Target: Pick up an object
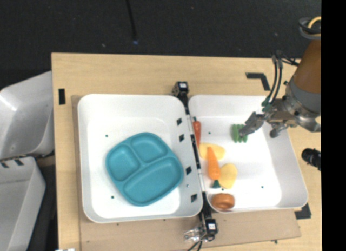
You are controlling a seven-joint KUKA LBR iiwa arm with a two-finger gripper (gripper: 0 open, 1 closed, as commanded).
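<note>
a: the arm (308, 85) is seen reaching in from the right, over the right-hand bin (281, 190), with the orange band above the wrist caught at the frame's edge.

b: and the gripper (250, 128)?

a: it is angled down toward the left, its dark tip right at a small green object (237, 132) in the upper middle of that bin. the two are touching or very nearly so. whether the green piece is actually clamped between the fingers cannot be told; the tip is too dark and small for its opening to be read.

b: what else is laid out in that bin?

a: a cluster is gathered along the left wall. a thin red-orange piece (197, 131) is found at the top, against the divider. below it a pale yellow item (214, 150) is seen, with an orange carrot (213, 163) lying across it at a slant. a second yellow item (228, 174) is set just beside the carrot's lower end, and a brown-orange round object (223, 201) is tucked in the near left corner.

b: and the left bin (92, 190)?

a: a blue divided plate (143, 169) is placed flat in it, three compartments up, well apart from the gripper.
</note>
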